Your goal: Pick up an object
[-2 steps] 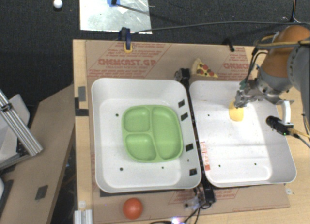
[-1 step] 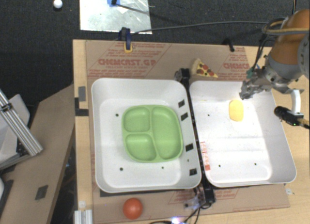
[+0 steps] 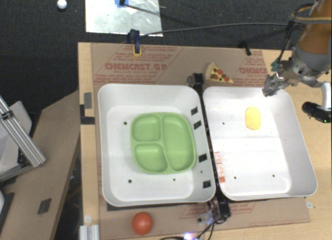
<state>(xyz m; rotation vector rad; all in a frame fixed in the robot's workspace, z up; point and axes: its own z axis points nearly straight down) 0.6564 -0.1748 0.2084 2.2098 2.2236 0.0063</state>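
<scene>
An orange ball point(image 3: 142, 223) lies on the counter point(image 3: 62, 145) at the near edge, just outside the left bin point(image 3: 111, 130); in that bin a green divided plate point(image 3: 162, 142) sits about in the middle, with bare white floor all round it and its rim well apart from every wall; black clips run along the seam where the two bins meet, and a small label with red print, too small to read, lies by the seam in the right bin point(image 3: 270, 171); that bin holds a yellow object point(image 3: 252, 118) in its far half, apart from the walls, with broad bare floor on its near side; the gripper point(image 3: 271, 85) hangs over the right bin's far right corner, near the yellow object but not touching it, and whether its fingers are wide or narrow cannot be told; beyond the bins a pizza-slice toy point(image 3: 218, 74) rests on brown cardboard point(image 3: 155, 62) printed in red "CHEMCAST GP", the print repeated at the far right; a blue clamp point(image 3: 135, 40) grips the cardboard's far edge; farther still lie a silvery sheet point(image 3: 122, 5) and a small white ball point(image 3: 61, 3) on dark cloth.
</scene>
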